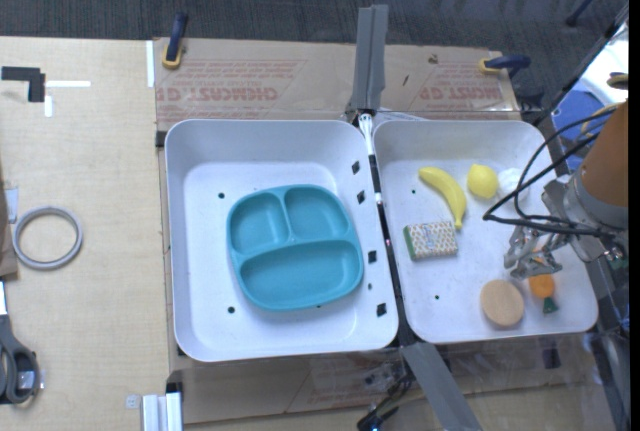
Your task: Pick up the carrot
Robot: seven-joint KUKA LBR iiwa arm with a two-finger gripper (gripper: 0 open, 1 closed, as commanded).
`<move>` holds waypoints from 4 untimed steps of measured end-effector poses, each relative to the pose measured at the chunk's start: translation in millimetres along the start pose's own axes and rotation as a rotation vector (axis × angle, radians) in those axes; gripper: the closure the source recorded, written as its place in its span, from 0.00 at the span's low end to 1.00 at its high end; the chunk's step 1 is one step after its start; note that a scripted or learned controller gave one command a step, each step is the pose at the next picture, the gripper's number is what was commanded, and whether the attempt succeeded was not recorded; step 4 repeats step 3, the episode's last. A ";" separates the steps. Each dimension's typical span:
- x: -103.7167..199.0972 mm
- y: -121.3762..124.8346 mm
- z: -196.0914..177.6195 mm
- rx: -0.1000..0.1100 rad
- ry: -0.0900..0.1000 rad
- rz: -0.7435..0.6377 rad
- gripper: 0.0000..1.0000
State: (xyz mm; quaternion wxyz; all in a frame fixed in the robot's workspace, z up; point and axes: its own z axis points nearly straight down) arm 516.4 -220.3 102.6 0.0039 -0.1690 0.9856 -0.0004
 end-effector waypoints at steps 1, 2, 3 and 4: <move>-2.4 0.4 -9.9 0.002 -0.004 -0.003 1.00; -4.8 0.7 -19.9 0.004 -0.009 -0.006 1.00; -68.4 39.0 11.0 -0.002 0.003 -0.048 1.00; -68.4 39.0 11.0 -0.002 0.003 -0.048 1.00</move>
